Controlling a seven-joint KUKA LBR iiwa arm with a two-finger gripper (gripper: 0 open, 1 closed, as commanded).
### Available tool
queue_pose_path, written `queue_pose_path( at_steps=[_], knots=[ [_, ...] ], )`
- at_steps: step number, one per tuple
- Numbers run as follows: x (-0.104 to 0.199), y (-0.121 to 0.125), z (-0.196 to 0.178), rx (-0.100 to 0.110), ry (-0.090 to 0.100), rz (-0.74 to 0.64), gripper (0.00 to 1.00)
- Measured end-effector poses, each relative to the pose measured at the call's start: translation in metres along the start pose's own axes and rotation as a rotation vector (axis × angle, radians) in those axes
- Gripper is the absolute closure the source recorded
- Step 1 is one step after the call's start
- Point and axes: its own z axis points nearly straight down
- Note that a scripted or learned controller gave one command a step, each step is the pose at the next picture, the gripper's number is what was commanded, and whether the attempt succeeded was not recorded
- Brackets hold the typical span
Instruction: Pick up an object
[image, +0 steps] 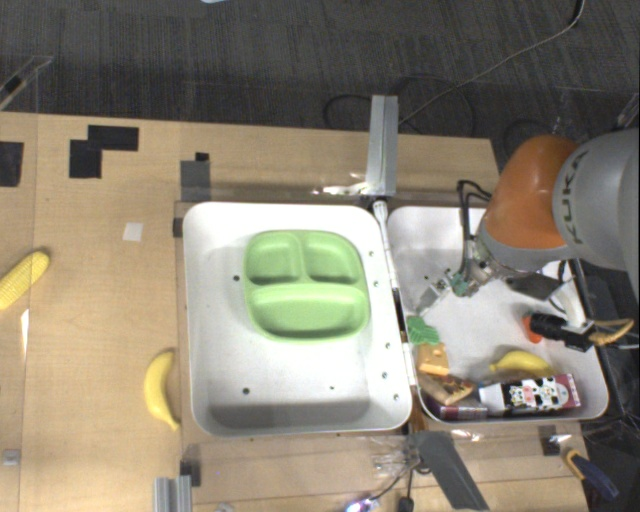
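My gripper (446, 288) hangs low over the upper middle of the right bin (425, 232), under the grey arm with its orange band (528, 195). Nothing shows between its tips. Below it, along the bin's front, lie a small green toy (422, 330), a tan and orange food piece (432, 358), a yellow banana (520, 362) and a dark red and white box (530, 395). The green toy is the nearest of them, a short way below and left of the gripper.
The left bin (215, 300) holds a green divided plate (305, 283). On the bench outside, a second banana (160, 388) lies by the left bin's front left corner and a corn cob (22, 280) at the far left.
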Motion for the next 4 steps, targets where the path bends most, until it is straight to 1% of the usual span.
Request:
queue_pose_path(
  at_steps=[1,2,3,4],
  knots=[
    [-0.031,0.031,0.003,-0.002,-0.002,0.254,0.00],
    [-0.053,0.059,0.004,0.004,0.002,0.310,0.00],
    [-0.094,0.034,-0.040,0.000,-0.002,0.094,0.00],
    [-0.019,-0.034,0.001,-0.003,-0.003,0.147,0.00]
  ],
)
